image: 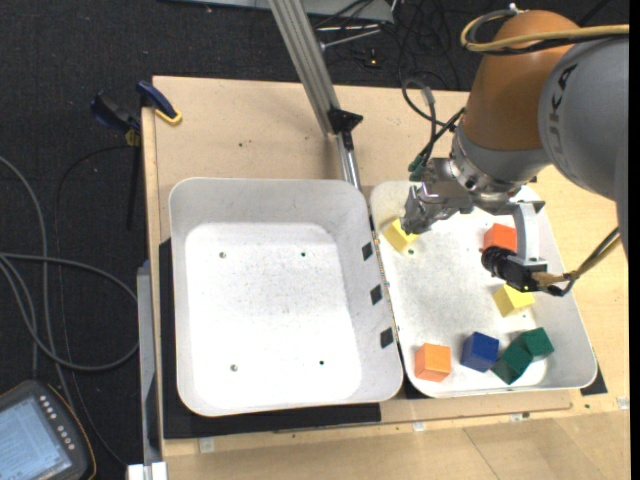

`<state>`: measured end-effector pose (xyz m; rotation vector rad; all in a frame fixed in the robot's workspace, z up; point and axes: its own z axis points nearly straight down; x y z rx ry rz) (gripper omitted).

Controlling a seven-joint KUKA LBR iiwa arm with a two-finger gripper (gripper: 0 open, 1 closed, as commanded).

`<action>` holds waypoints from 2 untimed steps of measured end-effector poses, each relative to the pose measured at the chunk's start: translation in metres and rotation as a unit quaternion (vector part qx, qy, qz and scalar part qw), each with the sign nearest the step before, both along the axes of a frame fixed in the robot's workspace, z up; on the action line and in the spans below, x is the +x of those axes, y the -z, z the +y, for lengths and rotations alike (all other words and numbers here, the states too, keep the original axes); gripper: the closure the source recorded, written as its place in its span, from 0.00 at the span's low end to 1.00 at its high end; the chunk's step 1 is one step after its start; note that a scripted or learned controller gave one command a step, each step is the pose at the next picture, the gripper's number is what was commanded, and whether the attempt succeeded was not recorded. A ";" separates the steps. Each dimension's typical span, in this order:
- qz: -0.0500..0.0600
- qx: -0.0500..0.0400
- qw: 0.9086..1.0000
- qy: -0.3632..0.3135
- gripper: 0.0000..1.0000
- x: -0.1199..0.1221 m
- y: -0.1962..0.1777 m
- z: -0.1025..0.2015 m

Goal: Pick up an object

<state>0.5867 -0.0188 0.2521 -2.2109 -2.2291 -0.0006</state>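
My gripper (420,214) hangs low over the far left corner of the right bin (447,290). A yellow block (400,237) lies just below and left of the gripper tip, close to the bin's left wall. I cannot tell whether the gripper touches it. Farther right, an orange-red block (500,237) sits partly behind the arm's white bracket. A second yellow block (513,299) lies by the right side. Along the near edge sit an orange block (433,360), a blue block (480,350) and two green blocks (537,342) (512,364).
The left bin (265,288) lies beside the right one, and their walls meet at black clips (377,293). A slanted metal post (310,58) rises behind the bins. The arm's big orange and grey body (530,88) overhangs the right bin's far side.
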 end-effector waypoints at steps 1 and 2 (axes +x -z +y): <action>0.000 0.000 1.000 0.000 1.00 0.011 0.016 0.053; -0.001 0.000 1.000 0.001 1.00 0.017 0.012 0.099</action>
